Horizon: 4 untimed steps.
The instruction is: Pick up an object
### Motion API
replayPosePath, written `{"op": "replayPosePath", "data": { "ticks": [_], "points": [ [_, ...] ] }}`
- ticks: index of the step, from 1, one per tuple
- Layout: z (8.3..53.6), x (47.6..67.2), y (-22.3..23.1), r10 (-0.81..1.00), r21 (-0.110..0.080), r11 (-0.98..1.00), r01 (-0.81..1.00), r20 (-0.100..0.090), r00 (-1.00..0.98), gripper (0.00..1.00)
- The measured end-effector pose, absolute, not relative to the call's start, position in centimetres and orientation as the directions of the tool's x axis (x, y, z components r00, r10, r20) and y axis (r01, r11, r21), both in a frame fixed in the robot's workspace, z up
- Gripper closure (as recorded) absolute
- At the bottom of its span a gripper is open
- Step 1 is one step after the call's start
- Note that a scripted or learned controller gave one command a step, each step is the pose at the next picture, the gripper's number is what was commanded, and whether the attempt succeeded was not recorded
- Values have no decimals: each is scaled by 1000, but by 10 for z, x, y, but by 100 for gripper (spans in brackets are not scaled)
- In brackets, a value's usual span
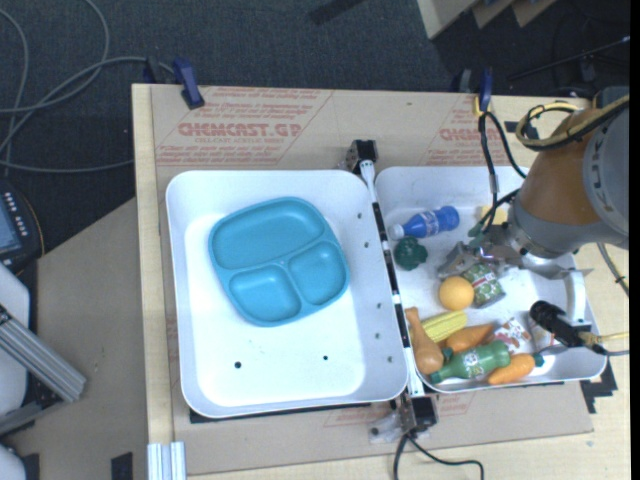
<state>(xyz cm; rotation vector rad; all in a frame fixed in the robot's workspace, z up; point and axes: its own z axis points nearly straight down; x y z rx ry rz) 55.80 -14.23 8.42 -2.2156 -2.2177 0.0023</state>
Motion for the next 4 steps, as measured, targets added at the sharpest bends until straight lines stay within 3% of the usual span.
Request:
{"op": "replayPosePath", "data": {
  "ticks": [1, 2, 3, 4],
  "points": [
    [86, 533, -99, 1000, 2, 2, 1000, 1, -2, 0],
    [85, 503, -93, 1000, 1, -1, 1000, 0, 1, 0],
    [96, 506, -93, 1000, 7, 0, 1000, -1, 0, 100],
    [190, 547, -13, 1000, 13, 11, 1000, 2, -11, 100]
  ]
}}
